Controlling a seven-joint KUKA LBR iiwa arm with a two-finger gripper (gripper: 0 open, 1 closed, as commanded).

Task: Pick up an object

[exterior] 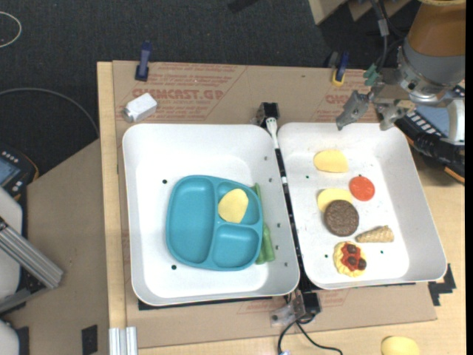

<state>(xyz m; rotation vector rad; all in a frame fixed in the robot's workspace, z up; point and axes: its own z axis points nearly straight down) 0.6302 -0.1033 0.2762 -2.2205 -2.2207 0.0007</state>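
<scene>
From my remote station I see the end effector (367,115) hovering over the far rim of the right bin (421,198), fingers spread wide with nothing between them. Right bin contents — a yellow piece (330,161), an orange tomato-like piece (362,188), a brown patty (341,217), a cone (375,234), a small pizza (350,258). The left bin (148,198) carries a teal divided tray (194,228) — a yellow piece (233,206) lies in it.
</scene>
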